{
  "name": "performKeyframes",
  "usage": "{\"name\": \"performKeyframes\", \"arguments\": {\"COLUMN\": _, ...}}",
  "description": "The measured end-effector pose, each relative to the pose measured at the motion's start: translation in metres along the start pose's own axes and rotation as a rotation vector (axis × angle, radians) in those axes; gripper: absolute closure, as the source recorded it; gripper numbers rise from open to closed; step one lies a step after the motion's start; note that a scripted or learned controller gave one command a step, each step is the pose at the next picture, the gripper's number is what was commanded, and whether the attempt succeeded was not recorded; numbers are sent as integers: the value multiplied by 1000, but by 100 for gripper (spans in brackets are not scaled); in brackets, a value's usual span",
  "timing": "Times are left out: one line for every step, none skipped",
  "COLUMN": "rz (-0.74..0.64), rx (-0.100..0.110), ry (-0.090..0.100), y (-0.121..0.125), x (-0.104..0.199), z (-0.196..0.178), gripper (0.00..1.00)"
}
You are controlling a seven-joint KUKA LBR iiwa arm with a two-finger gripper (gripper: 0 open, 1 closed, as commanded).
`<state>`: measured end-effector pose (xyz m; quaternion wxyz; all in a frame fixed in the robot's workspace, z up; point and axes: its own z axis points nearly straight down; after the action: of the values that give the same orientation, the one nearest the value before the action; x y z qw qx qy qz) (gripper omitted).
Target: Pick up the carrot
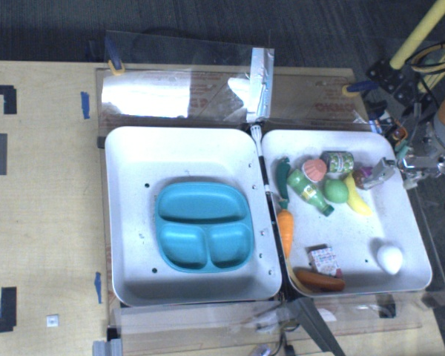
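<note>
Plainly, the carrot [285, 231] is lying against the right bin's [419, 236] left wall, seemingly a light, stiff, slick toy, best pinched across its thick middle; the gripper [389, 170] is hovering far-right, its state unclear.

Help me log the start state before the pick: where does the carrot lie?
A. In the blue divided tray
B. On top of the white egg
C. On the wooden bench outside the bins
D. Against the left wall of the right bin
D: the carrot lies lengthwise along the left wall of the right bin, below the green bottle and apart from the blue tray in the left bin.
</note>
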<state>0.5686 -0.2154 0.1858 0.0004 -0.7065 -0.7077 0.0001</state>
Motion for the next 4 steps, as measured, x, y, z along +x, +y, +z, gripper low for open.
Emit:
{"name": "performKeyframes", "arguments": {"rz": -236, "rx": -6, "ry": -4, "y": 33, "x": 11, "z": -23, "gripper": 0}}
{"name": "performKeyframes", "arguments": {"rz": -406, "rx": -5, "ry": -3, "y": 99, "x": 35, "z": -20, "gripper": 0}}
{"name": "performKeyframes", "arguments": {"rz": -616, "rx": 0, "ry": 0, "y": 31, "x": 112, "z": 40, "gripper": 0}}
{"name": "performKeyframes", "arguments": {"rz": -915, "rx": -2, "ry": -1, "y": -34, "x": 162, "z": 0, "gripper": 0}}
